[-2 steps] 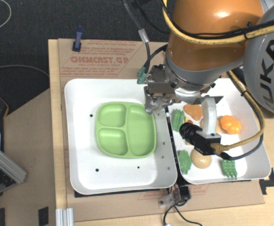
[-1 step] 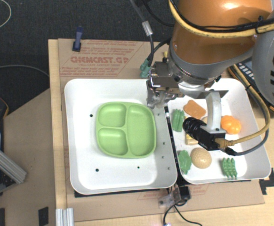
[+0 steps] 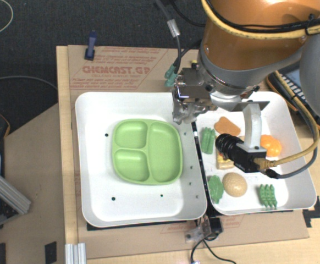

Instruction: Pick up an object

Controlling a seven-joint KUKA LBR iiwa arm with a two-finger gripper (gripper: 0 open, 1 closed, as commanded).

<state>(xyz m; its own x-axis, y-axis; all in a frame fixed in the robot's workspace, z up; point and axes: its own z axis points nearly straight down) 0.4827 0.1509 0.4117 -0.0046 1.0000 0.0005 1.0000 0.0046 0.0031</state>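
**Op:** Status? Where's yr gripper?

**Me:** My gripper [image 3: 182,113] hangs over the strip where the two bins meet, toward the far end, just off the top-right corner of the green divided plate [image 3: 147,150]. Can't tell from this angle whether it's wide or narrow, since my own wrist covers most of it. Every item I can see lies in a bin.

**Op:** Plate where exactly?

**Me:** Flat in the middle of the left bin [image 3: 91,120], three compartments facing up.

**Op:** & the small stuff?

**Me:** All in the right bin [image 3: 292,126].
- Green pod [image 3: 207,140] sits by the bin's left wall, closest to the gripper.
- Orange wedge [image 3: 227,127] is just right of the pod.
- Orange-yellow round piece [image 3: 271,145] is further right.
- Small yellow block [image 3: 224,161] is below the pod, partly hidden.
- Tan ball [image 3: 235,183] is toward the near edge, w/ a second green piece [image 3: 215,187] just beside it on the left.
- Green ridged piece [image 3: 267,196] is near the front-right corner, apart from the rest.

**Op:** Under the bins?

**Me:** Cardboard sheet [image 3: 116,70] w/ red print. There's a blue clip [image 3: 90,45] at its far-left corner.
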